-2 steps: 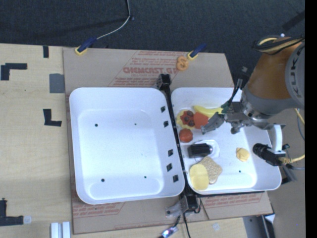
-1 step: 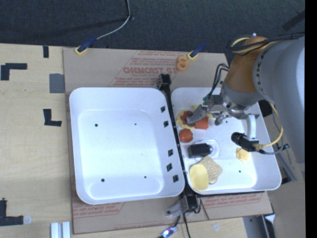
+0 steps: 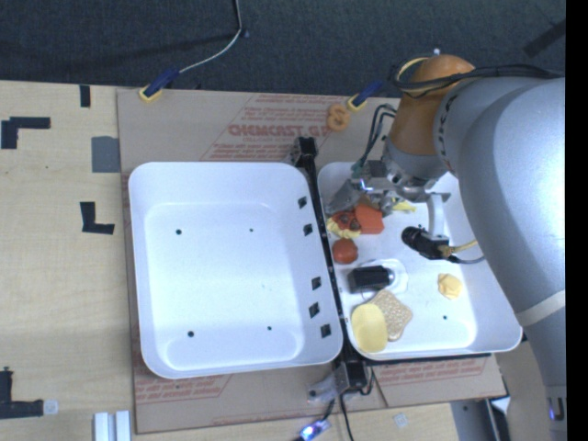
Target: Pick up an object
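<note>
While the grey arm point(image 3: 514, 182) is reaching in from the right, its hand point(image 3: 367, 196) is hanging low over the right white bin point(image 3: 487, 324).
An orange, blocky toy piece point(image 3: 368, 219) is lying just under the hand near the bin's left wall, its long axis unclear; I cannot tell whether the hand is gripping anything.

Both bins point(image 3: 156, 246) look like smooth white plastic with a slight sheen. Under them lies matt brown cardboard point(image 3: 266, 136) with red print. The arm point(image 3: 514, 173) has a glossy grey shell. The table point(image 3: 55, 274) looks like pale, dull wood.
</note>
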You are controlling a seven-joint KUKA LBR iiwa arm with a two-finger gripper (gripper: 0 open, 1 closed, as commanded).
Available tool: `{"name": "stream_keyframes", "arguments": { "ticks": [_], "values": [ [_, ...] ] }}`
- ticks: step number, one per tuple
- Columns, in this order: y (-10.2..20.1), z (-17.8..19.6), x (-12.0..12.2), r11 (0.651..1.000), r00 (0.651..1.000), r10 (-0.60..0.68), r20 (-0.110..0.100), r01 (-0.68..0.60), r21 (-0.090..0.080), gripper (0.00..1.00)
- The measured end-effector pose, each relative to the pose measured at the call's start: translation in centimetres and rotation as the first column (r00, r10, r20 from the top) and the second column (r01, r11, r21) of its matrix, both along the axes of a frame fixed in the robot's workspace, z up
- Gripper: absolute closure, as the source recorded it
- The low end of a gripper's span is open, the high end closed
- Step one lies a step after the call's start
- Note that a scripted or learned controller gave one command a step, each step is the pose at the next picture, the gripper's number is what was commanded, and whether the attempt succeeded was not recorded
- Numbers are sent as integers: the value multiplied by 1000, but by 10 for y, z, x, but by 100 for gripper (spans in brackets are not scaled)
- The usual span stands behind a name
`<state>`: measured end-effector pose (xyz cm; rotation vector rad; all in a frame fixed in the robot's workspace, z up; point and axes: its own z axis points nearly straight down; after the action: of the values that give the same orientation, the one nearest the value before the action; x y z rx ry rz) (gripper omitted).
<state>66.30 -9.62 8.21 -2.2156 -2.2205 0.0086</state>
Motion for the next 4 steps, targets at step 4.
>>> {"name": "stream_keyframes", "arguments": {
  "ticks": [4],
  "values": [
    [111, 212, -27, 1000, 1000, -1, 16, 1, 1, 100]
  ]
}}
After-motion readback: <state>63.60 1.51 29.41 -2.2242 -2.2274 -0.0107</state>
